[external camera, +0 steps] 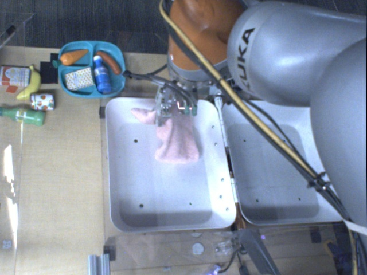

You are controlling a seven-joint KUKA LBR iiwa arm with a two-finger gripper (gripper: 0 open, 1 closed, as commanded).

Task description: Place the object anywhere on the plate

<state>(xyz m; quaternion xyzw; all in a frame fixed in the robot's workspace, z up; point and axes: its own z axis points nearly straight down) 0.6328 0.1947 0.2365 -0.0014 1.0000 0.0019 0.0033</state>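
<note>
Softly crumpled pink cloth (175, 142) hangs from gripper (172, 110).

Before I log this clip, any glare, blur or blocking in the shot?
Camera view: soft overall; the arm looms large and blurred, covering the right bin's far side; glare streaks on the bench at left; the pink cloth in the left bin reads clearly enough.

This looks like a robot lab, not a home. A big grey robot arm (298, 56) with an orange band (200, 13) and thick cables (258, 125) reaches over a wooden tabletop (51, 182). Two plain white bins (172, 216) sit side by side on it. A blue tray (117, 67) of toy food sits beside them, with more little toys (26, 96) nearby
</note>
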